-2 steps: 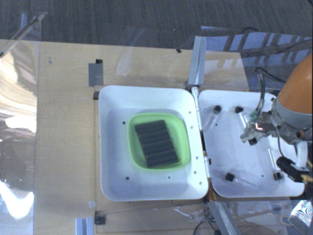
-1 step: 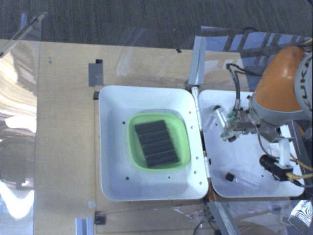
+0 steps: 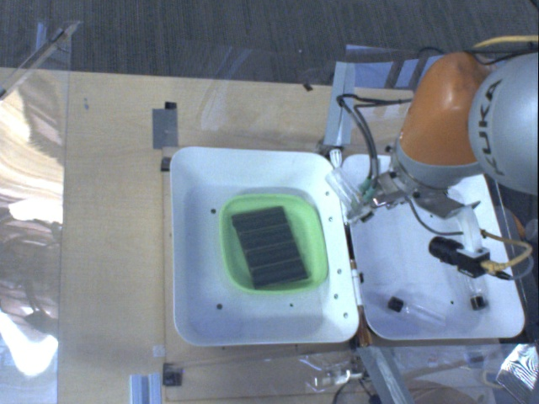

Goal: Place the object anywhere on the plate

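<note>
A green square plate [image 3: 315, 225] lies in the middle of the left white bin [image 3: 194, 310]. On the plate rests a dark grey ridged rectangular object [image 3: 269, 247], set at a slight angle. My gripper [image 3: 352, 196] hangs over the seam between the two bins, to the right of the plate and apart from the object. The grey arm with its orange band [image 3: 442, 112] rises behind it over the right bin.
The right white bin [image 3: 421, 326] holds two small black pieces [image 3: 394, 304] [image 3: 477, 301] near its front. A black connector with cables [image 3: 459, 255] hangs from the arm above that bin. A metal bracket [image 3: 337, 112] stands behind the bins.
</note>
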`<state>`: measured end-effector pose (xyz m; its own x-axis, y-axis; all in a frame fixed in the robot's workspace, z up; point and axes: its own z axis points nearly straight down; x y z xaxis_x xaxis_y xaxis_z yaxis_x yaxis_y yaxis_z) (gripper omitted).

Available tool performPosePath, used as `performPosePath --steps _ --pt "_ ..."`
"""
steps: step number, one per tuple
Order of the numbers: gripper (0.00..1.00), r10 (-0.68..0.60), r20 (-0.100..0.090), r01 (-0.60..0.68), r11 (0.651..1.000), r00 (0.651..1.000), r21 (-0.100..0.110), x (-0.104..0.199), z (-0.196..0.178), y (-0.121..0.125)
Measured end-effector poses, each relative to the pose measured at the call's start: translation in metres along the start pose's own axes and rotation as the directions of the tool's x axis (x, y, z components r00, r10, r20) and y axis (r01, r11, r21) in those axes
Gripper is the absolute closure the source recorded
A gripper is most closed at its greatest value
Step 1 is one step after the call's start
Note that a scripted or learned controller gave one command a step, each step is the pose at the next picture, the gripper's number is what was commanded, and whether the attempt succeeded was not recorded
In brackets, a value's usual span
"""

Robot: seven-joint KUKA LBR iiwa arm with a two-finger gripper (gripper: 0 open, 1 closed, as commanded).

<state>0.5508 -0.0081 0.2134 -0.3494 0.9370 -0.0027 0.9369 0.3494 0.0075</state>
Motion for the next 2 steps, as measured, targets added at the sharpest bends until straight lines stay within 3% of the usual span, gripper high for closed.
performPosePath --steps 1,2 --pt "1.0 -0.076 -0.003 0.076 0.997 0.997 0.003 0.104 0.0284 0.0361" --pt "0.0 -0.076 -0.003 0.076 0.997 0.997 0.002 0.1038 0.0283 0.0361"
